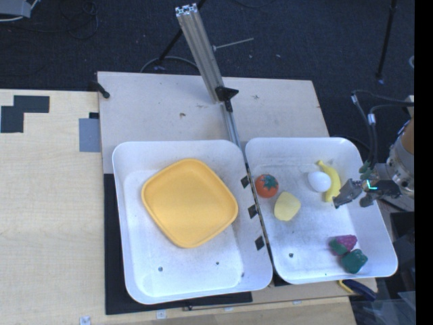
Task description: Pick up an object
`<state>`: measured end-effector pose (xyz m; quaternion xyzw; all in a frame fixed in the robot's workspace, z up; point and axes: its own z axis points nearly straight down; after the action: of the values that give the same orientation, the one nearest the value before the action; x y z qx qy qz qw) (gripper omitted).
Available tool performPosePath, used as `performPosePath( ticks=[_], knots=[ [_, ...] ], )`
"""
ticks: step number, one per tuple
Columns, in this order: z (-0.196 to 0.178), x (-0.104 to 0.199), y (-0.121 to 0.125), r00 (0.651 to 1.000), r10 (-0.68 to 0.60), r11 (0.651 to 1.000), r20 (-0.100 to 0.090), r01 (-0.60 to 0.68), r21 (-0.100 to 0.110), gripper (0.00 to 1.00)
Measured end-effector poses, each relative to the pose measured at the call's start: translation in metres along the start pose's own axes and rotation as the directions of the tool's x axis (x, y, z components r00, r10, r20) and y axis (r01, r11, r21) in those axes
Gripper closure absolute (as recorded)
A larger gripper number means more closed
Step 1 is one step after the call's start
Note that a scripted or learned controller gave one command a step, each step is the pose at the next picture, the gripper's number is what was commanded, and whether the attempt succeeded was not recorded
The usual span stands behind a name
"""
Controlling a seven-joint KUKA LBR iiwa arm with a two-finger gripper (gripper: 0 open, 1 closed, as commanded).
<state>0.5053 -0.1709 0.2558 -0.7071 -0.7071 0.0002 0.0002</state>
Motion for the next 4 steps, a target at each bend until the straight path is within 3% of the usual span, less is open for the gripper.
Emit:
performPosePath(
  ticks=[1, 4],
  knots=[
    [0.0, 0.0, 0.0, 1.0, 0.0, 1.0, 0.0, 0.0, 0.0, 0.0],
    [0.163, 0.001, -0.002, 1.0, -0.001, 1.0, -0.001, 0.001, 0.004, 0.0]
  ],
)
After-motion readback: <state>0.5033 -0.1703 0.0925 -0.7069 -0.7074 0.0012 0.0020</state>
